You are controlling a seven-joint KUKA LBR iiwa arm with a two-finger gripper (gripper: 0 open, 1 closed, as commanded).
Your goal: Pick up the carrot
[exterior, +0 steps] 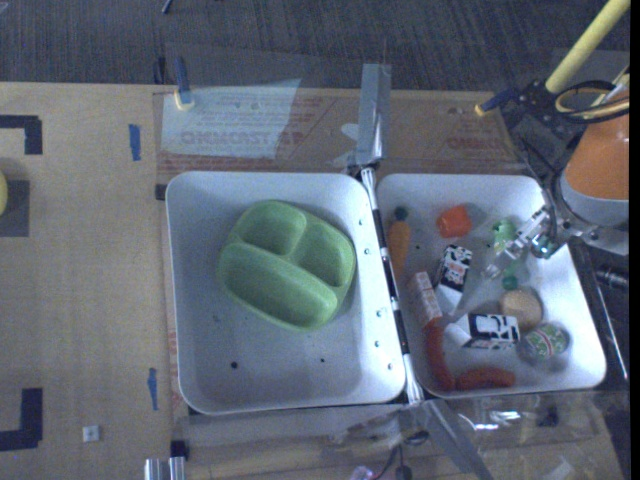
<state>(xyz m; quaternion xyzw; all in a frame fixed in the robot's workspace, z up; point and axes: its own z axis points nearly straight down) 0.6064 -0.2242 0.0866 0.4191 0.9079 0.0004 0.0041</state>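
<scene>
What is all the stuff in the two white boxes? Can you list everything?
left bin: one, white, left side of bench
green tray: one, with compartments, in the left bin
right bin: one, white, right side
carrot: one, orange with green top, right bin's left wall
orange block: one, upper right bin
cartons: two, black and white, mid right bin
sausages: two, red, bottom of right bin
can: one, greenish, lower right
gripper: one, over right bin's right side

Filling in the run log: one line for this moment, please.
carrot: right bin, left edge, untouched | gripper: above right bin, away from carrot | tray: left bin
</scene>
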